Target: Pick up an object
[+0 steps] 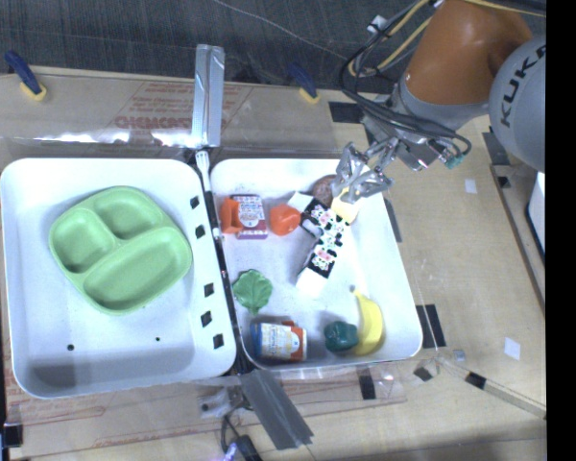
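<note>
My gripper (361, 177) hangs over the far right corner of the right bin (403, 286), under the grey arm with its orange band (461, 46). Just below it a black-and-white spotted carton (324, 250) lies slanted, its pale yellow top end close to the gripper; whether they touch I cannot tell. A second spotted piece (315, 217) lies beside it. The same bin holds an orange-red packet (245, 214), a small orange item (285, 220), a green leafy toy (252, 289), a can with an orange label (278, 341), a dark green item (341, 334) and a banana (369, 323).
A green divided plate (122, 246) lies in the left bin (29, 353). A metal bar (208, 99) stands at the far end of the divider between the bins. Cables (384, 41) loop beside the arm. A small brown item (324, 187) sits by the far wall.
</note>
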Controlling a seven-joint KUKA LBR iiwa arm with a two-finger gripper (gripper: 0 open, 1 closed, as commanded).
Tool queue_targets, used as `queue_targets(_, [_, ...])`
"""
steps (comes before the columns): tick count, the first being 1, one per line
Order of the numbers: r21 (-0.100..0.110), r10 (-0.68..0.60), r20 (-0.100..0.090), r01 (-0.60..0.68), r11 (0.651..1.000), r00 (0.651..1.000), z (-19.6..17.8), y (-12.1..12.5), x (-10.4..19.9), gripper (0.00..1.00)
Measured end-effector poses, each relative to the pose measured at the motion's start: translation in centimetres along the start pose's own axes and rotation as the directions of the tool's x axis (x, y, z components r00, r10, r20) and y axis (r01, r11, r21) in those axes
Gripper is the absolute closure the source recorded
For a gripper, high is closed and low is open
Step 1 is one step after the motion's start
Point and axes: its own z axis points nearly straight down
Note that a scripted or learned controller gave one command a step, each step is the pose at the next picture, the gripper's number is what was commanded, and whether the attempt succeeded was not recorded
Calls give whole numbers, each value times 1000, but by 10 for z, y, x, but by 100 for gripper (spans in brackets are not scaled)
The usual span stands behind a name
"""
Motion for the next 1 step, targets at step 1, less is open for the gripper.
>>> queue_targets(1, [1, 63, 2, -63, 998, 998, 107, 47, -42, 100])
